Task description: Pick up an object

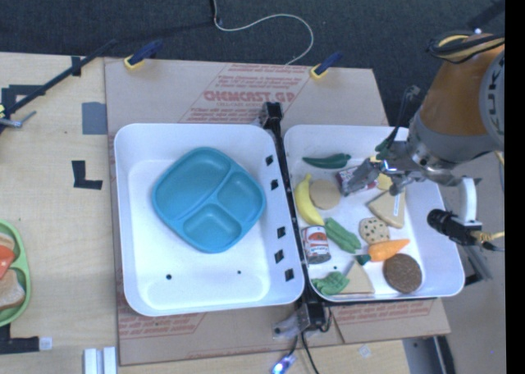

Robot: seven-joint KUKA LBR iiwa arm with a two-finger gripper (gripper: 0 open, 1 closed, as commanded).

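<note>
1. Red print runs across the cardboard sheet (246, 89) under the bins, above the left bin; the letters are too blurred to read with certainty.
2. A small can (317, 244) in the right bin carries a red and white label whose words are too small to make out.
3. The left bin (135, 200) holds a blue divided plate (209, 198) with three compartments, lying tilted toward the bin's upper half.
4. The right bin (435, 282) holds toy food: a green chilli pepper (326, 161) near the top, a yellow banana (308, 200) along the left wall, and a pale round piece (325, 194) just beside the banana.
5. Lower down lie a green pod (342, 234), a chocolate-chip cookie (373, 229), an orange carrot (384, 250), a brown round biscuit (403, 272), a wedge of cheese (388, 208) and a green leafy piece (331, 285) touching a tan slice (358, 282).
6. The claw (379, 174) hangs over the upper middle of the right bin, above a dark wrapped item (358, 178); whether it is released or clenched cannot be told.
7. At the table's (49, 225) left edge sits part of a green plate (18, 278).
</note>
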